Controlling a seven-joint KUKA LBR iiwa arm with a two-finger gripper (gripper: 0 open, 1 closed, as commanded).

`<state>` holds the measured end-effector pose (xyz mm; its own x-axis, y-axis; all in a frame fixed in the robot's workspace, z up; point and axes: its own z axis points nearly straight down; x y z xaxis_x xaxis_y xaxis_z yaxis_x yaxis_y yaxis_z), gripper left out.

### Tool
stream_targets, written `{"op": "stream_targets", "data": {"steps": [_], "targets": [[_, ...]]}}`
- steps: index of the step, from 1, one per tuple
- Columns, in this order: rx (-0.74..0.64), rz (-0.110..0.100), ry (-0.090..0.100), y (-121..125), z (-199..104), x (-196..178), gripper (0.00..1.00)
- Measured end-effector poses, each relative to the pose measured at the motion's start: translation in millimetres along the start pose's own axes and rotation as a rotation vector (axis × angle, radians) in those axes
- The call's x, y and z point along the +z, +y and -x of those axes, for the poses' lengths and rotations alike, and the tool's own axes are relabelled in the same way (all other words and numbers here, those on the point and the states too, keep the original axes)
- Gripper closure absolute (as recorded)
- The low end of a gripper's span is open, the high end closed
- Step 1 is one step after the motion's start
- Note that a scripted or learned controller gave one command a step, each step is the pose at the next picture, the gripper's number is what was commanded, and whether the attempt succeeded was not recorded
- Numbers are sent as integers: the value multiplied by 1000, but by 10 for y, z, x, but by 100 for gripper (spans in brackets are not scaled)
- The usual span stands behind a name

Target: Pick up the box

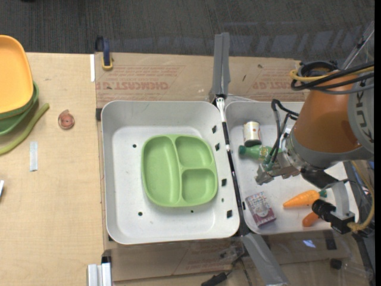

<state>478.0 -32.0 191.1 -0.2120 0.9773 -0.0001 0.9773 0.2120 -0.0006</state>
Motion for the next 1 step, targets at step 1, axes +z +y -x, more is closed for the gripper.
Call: {"op": "stream_targets", "data": {"steps": [1], "targets": [[0,0,0,-1,3,0,0]]}}
